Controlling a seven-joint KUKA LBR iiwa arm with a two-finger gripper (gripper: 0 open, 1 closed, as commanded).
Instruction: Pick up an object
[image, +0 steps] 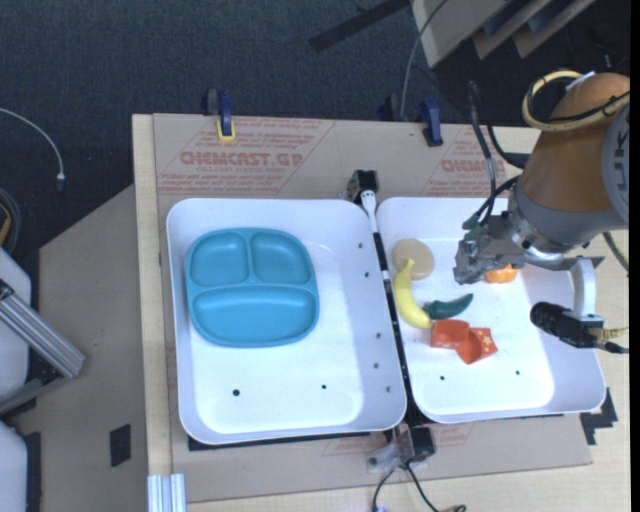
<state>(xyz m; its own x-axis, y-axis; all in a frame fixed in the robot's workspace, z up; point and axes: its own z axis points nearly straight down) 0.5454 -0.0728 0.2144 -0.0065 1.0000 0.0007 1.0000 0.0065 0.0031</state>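
Red "CHEMCAST G P" print on brown board (250, 150) under bins (repeated at right, partly hidden).

The right bin (560, 385) is crowded in its upper left: a tan disc (418, 256), a yellow banana (407, 297), a dark green pepper (452, 305) and a red crumpled piece (464, 341) lie close together, while the gripper (481, 256) and grey arm (565, 195) cover the upper right, over an orange object (502, 273). Open floor remains along that bin's lower edge. In the left bin (270, 405) a blue divided plate (252, 287) takes the upper left, leaving the lower half and right strip free.
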